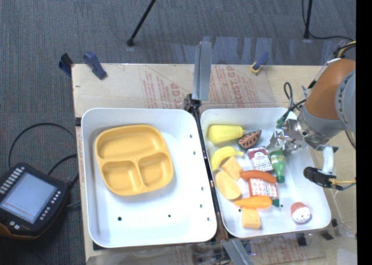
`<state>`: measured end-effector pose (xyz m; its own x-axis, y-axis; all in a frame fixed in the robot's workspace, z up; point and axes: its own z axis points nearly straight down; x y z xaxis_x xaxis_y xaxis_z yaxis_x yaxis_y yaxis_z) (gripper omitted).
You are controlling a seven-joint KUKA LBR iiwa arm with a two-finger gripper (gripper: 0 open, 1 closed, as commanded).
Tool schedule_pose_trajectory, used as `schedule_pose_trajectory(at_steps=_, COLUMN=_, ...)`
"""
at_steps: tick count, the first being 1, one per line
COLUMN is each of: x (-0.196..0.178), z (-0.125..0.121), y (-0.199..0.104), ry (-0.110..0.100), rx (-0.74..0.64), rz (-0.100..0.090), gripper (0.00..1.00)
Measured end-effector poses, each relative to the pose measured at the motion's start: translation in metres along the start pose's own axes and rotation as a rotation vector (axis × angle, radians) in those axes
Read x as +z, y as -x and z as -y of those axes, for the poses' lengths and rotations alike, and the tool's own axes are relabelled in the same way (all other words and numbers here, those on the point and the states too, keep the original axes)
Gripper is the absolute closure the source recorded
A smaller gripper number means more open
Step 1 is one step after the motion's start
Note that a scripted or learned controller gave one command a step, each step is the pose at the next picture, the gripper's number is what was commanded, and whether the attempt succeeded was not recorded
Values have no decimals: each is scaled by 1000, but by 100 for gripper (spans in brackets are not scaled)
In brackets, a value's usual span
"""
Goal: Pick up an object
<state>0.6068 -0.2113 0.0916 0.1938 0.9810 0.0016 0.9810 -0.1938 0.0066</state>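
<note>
Camera view, taking the right bin point(323, 200) as my landmark and working from its near edge back. Closest to me inside it lie a yellow cheese cube point(251, 218) and a small red-and-white round toy point(300, 212) near the front right corner. Just behind the cube sits an orange carrot point(253, 202), touching a red carton point(263, 187), with a red sausage point(258, 176) lying across the carton's far end. Toward the bin's left wall are pale yellow pieces point(228, 184) and a banana point(222, 154). A second red-and-white carton point(258, 157) lies mid-bin, and a green bottle point(278, 165) stands just beside it on the right. Farther back are a yellow lemon-like piece point(224, 133) and a brown seeded slice point(250, 139). The tool point(283, 142) hangs low over the bin's far right part, right above the green bottle; whether its fingers are spread or closed I cannot tell, and I can't see anything pinched between them. Left of the landmark, the other bin point(104, 223) holds a yellow divided tray point(135, 158). Both bins rest on the tabletop point(145, 81).
</note>
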Motion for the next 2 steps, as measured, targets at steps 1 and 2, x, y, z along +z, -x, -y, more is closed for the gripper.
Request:
schedule_pose_trajectory(at_steps=1, x=-82, z=1, y=-86, ry=-6, rx=109, rz=0, gripper=100)
schedule_pose_trajectory(at_steps=2, x=-20, z=-22, y=-97, ry=-3, rx=48, rz=1, gripper=100)
